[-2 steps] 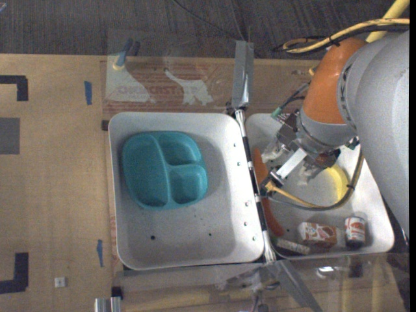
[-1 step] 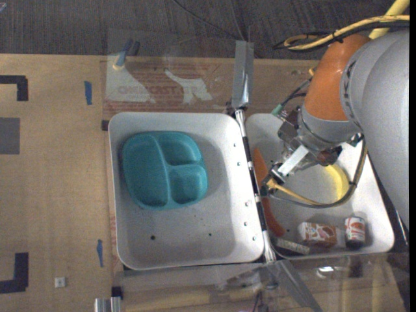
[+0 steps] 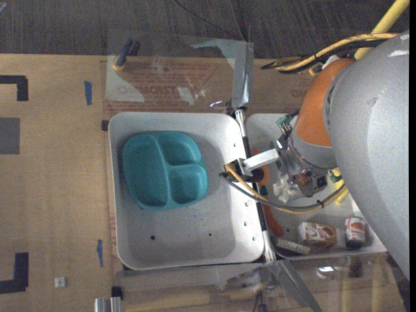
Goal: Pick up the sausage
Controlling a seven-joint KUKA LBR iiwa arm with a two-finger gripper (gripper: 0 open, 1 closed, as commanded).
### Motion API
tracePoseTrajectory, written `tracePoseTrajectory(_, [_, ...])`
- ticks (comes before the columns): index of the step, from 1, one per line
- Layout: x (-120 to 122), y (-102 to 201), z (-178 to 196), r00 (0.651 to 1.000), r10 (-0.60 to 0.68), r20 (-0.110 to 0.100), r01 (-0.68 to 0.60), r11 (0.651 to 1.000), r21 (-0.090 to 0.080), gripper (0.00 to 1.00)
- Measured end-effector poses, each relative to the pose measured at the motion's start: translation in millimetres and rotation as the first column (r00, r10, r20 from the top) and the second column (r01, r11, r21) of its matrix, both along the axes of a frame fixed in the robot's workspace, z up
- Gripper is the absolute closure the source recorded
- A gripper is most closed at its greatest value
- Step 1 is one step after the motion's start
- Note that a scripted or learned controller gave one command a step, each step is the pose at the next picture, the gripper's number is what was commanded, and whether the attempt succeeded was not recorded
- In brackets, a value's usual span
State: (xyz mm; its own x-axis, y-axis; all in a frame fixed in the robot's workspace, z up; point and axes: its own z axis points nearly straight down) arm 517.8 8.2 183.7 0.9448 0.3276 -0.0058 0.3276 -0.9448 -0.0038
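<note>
Gleaming rounded grey arm [image 3: 377,135] over smooth bin [image 3: 286,125]

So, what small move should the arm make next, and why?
Probably shift the gripper a little toward the view's bottom, then lower it. What is likely the sausage, reddish and long, lies by the left wall of the right bin, below the gripper in the picture, though I am unsure.

Two white bins [image 3: 130,239] sit on the table [image 3: 52,194]. One teal plate [image 3: 166,169] with three parts lies in the bin left of the tool [image 3: 296,186]. Below the tool lie one carton [image 3: 318,233], one can [image 3: 354,231], and one orange stick [image 3: 275,226].
</note>
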Motion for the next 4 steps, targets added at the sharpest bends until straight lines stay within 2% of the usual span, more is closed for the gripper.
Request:
tracePoseTrajectory(1, [0.0, 1.0, 0.0, 1.000, 0.002, 0.000, -0.002, 1.000, 0.000, 0.00])
tracePoseTrajectory(2, [-8.2, -57.5, 0.0, 1.000, -0.013, 0.001, 0.013, 1.000, 0.000, 0.00])
tracePoseTrajectory(3, [-14.8, -48.9, 18.4, 0.984, 0.179, 0.002, -0.179, 0.984, 0.001, 0.00])
tracePoseTrajectory(4, [56.5, -20.2, 0.3, 0.995, 0.096, 0.004, -0.096, 0.995, -0.002, 0.00])
